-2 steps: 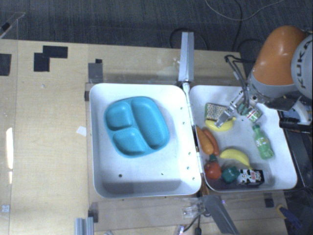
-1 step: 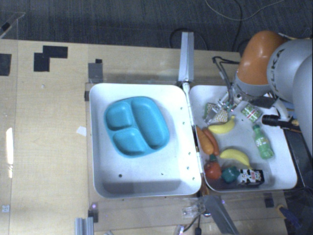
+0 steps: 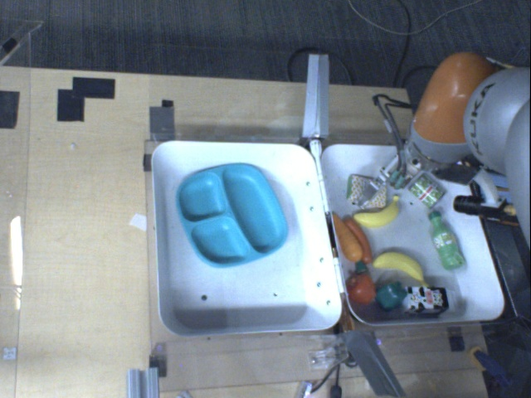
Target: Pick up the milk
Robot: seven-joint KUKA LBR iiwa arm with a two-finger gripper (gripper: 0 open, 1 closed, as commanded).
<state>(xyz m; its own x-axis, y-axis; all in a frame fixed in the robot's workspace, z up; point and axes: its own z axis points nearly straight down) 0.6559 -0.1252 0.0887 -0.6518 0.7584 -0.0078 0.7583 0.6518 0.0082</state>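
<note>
The camera view showed a light wooden surface [image 3: 83,247] below a strip of dark floor, carrying two shallow white bins side by side. The left bin [image 3: 174,305] contained a blue divided plate [image 3: 233,213]. The right bin [image 3: 489,293] contained the remaining items. The milk [image 3: 426,299], a small dark carton with a cow pattern, lay on its side at the bin's near edge, just beside a dark green item [image 3: 391,294] and a tomato [image 3: 360,288]. Two bananas [image 3: 377,215] [image 3: 399,264], a carrot [image 3: 352,236], a green bottle [image 3: 445,240] and a patterned packet [image 3: 362,190] were also present. The arm [image 3: 477,114] reached in from the right. The gripper [image 3: 397,178] hung at the bin's far side, well apart from the milk. Whether its fingers were apart or together could not be determined.
</note>
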